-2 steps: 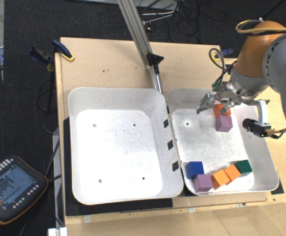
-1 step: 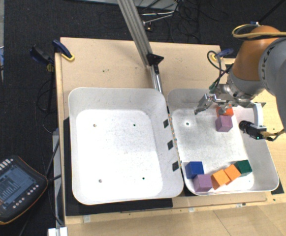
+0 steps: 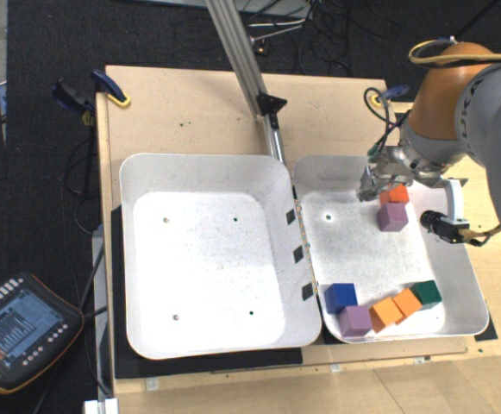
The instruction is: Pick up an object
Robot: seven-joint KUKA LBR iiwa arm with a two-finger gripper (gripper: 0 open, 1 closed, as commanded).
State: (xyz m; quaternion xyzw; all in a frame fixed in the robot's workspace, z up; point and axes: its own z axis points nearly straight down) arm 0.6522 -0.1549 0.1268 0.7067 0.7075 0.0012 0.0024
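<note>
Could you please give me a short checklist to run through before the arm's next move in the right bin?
1. Gripper is over the right bin: ok.
2. Target close by: the orange block and the purple block sit right beside the gripper: ok.
3. Something held between the fingers: cannot tell.
4. The two nearby blocks stand apart for a clean grasp: not ok, they touch.
5. Other blocks out of the way: blue block, purple block, orange block and green block lie along the near wall: ok.
</note>
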